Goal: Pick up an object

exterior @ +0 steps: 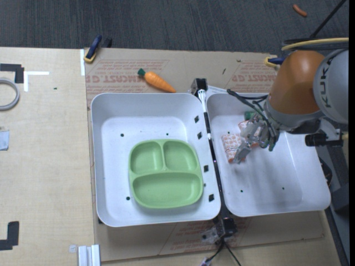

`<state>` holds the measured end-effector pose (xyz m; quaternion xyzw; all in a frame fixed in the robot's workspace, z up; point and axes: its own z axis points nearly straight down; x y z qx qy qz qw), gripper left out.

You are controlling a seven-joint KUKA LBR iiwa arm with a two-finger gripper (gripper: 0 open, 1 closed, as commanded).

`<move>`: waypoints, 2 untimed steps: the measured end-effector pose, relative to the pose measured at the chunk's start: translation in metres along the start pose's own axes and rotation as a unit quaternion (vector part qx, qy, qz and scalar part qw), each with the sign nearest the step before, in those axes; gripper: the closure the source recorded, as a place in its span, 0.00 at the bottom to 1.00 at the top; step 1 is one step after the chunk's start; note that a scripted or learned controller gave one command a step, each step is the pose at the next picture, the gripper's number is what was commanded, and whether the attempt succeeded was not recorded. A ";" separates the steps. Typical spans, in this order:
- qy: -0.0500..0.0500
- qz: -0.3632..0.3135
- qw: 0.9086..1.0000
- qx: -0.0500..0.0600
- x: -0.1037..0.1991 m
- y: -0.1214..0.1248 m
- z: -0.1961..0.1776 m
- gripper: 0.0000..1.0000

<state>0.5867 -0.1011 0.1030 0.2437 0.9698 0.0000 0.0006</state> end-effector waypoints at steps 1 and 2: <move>-0.002 0.002 1.000 -0.001 -0.001 0.000 -0.010 1.00; -0.001 0.067 0.998 0.000 0.008 0.030 -0.124 1.00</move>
